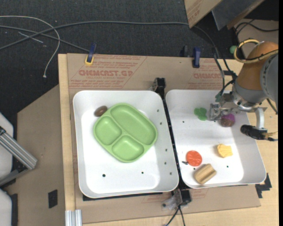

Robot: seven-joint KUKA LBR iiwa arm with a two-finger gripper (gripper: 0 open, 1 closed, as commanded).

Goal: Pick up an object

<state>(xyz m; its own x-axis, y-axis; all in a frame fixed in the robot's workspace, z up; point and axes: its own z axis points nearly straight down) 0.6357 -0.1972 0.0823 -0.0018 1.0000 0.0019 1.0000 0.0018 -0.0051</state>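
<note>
Camera view, looking down at a slant on both bins. Printed in red on the cardboard sheet (132, 70) under the bins: "CHEMCAST GP", readable behind the left bin (84, 145); same print again behind the right bin (247, 172), partly covered by the arm (256, 70) and not fully legible. More red lettering on a cardboard box (199, 11) at the top edge, too cut off to read.

Gripper (217, 111) low over the far part of the right bin, reaching in from the right. Just beside it on the left, a small green object (201, 114), touching or nearly touching the fingertips; just beside it on the right, a purple object (227, 120), partly tucked under the wrist. Nothing visibly clamped between the fingers; how wide apart they stand impossible to tell, metal parts blurring into each other there.

Nearer the front of the right bin, well apart from the gripper: a yellow piece (224, 151), a red round object (193, 158), and a tan block (204, 173).

In the left bin: a green divided tray (125, 131) lying askew, with a small brown object (101, 111) just beside its far-left corner.

Blue clamps (91, 54) pinning the cardboard's far edge.
</note>
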